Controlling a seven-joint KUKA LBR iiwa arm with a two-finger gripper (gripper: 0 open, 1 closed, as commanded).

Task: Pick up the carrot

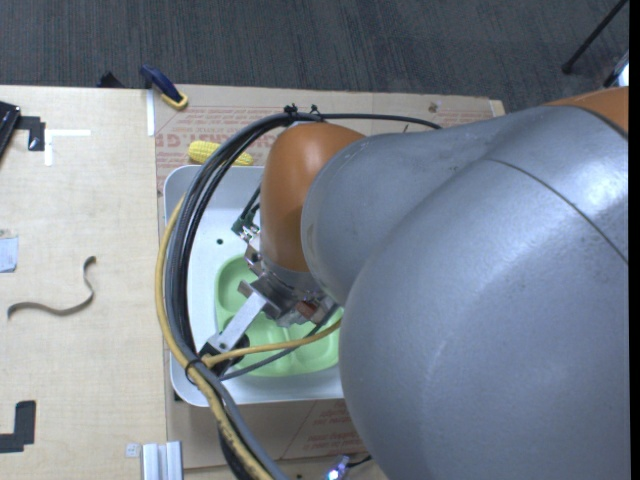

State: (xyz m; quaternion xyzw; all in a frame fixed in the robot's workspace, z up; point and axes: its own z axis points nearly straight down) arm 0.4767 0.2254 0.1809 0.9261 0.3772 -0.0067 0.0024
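My gripper [287, 303] hangs low over a light green dish [232, 286] that lies in the left white bin [192, 230]. The grey arm with its orange band [295, 193] covers most of the bins. A small orange-red bit [322, 311] peeks out beside the gripper, over the green dish; I cannot tell what it is. Black and yellow cables loop around the wrist and across the bin's left side.
A yellow corn cob [205, 151] lies on the cardboard just behind the bin. A blue and yellow clamp [165, 86] sits at the bench's back edge. A thin brown curved strip [60, 303] rests on the wooden board at left.
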